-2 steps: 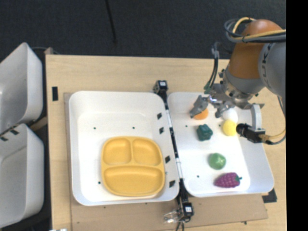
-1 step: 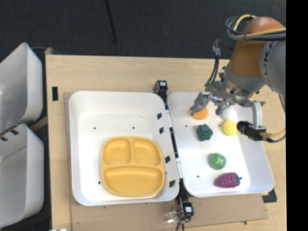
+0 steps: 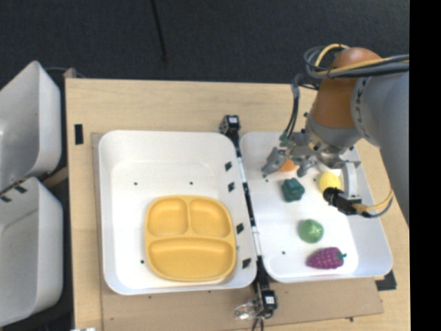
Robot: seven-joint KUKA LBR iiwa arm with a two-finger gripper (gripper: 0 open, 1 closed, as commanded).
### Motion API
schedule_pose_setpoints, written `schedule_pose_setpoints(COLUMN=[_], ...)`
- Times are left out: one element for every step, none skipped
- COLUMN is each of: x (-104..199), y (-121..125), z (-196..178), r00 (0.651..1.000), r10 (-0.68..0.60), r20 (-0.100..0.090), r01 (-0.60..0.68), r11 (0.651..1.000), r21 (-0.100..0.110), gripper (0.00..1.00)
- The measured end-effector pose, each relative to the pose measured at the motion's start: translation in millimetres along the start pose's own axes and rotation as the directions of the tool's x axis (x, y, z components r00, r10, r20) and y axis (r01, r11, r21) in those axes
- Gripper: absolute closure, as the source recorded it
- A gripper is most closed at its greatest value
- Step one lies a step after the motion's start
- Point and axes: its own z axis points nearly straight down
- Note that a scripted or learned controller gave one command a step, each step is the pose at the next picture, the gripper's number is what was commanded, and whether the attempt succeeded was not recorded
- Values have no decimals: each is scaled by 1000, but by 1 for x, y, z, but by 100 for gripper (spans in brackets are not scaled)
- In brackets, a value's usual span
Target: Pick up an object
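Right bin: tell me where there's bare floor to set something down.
In the right bin, bare floor lies along the left wall, between the divider and the green ball. The back is crowded: the gripper, teal block and yellow piece. The purple grapes fill the front right.

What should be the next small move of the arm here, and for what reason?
Probably a short descent onto the orange object. The gripper is low over the far end of the right bin, next to this object, with the teal block just in front. I see nothing held between its fingers, so a grasp has yet to happen.
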Motion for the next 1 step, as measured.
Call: schedule_pose_setpoints(x=[-1], y=[-1], z=[53], r00=[1000], r10=[3], r20=[0], r01=[-3], r11=[1000], r21=[2], gripper=[0])
